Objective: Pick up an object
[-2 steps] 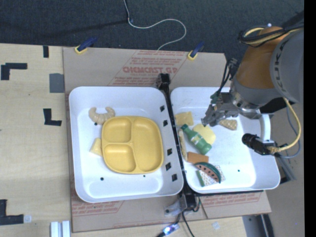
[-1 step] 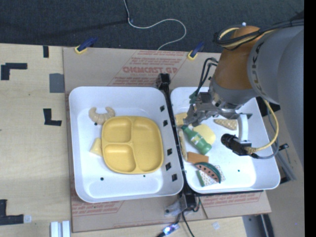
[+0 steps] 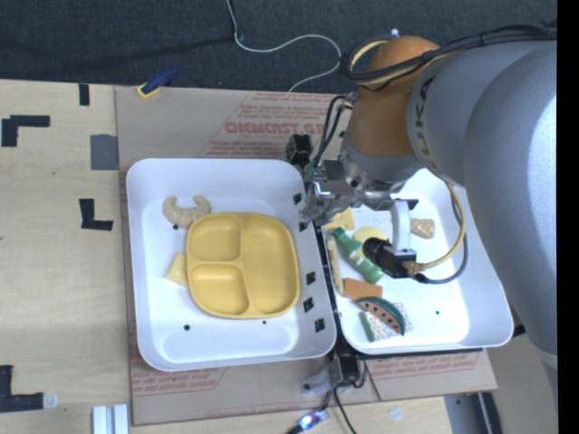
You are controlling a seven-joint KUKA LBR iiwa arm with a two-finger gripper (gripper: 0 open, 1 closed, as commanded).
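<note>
The hand (image 3: 327, 208) hangs over the right white bin's (image 3: 470, 319) left edge, near a green bottle (image 3: 355, 251). Its grip cannot be told. A yellow divided plate (image 3: 242, 264) lies in the left white bin (image 3: 149, 242).

A green bottle (image 3: 348, 250) is seen lying tilted in the right bin (image 3: 470, 319), a watermelon slice (image 3: 382, 317) at its five o'clock.

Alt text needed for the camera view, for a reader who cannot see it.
A grey arm with an orange band reaches over the right bin of small toy foods, including a watermelon slice. The left bin holds a yellow divided plate.
</note>
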